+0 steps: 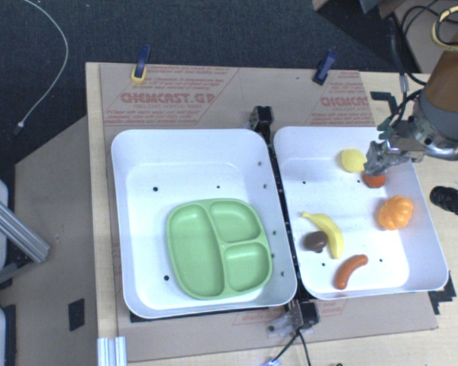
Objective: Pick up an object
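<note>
The gripper [379,164] is parked low over the far right part of the right bin [420,277], right on top of a small red-orange piece [375,179] that pokes out just below it. Whether that piece is actually gripped can't be told from this angle. A yellow lemon-like fruit [352,159] is sat just left of the gripper, pretty much touching it. An orange pumpkin-ish thing [395,213] is found just nearer. Further toward the near left, a banana [327,232] is laid against a brown lump [314,242], with a sausage [350,271] nearest. A green divided plate [217,247] is held in the left bin [130,166].
</note>
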